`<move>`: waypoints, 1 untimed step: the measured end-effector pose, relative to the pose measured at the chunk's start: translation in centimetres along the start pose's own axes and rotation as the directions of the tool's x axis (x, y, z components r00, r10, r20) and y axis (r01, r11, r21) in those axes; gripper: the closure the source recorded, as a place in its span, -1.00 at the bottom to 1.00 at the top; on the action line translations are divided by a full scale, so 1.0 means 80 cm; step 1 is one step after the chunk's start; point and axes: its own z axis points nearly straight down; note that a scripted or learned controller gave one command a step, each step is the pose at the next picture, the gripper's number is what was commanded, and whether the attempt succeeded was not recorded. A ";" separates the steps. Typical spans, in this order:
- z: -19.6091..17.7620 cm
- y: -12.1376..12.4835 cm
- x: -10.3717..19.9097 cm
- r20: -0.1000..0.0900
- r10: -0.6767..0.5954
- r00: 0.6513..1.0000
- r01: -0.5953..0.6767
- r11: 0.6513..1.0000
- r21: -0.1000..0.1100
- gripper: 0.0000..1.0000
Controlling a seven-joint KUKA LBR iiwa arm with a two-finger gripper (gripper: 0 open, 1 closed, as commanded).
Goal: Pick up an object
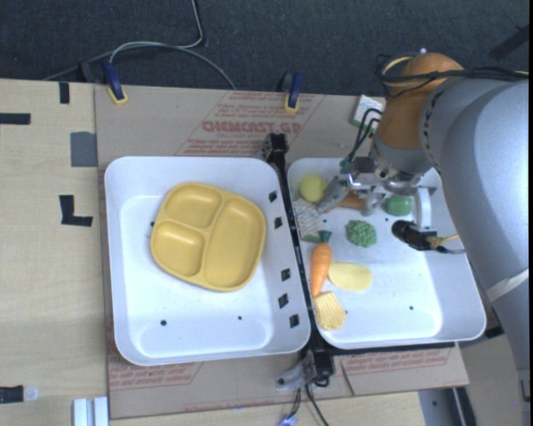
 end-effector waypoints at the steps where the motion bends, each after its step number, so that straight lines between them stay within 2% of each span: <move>1: 0.000 0.000 0.000 0.001 0.000 1.000 0.000 1.000 -0.001 -1.00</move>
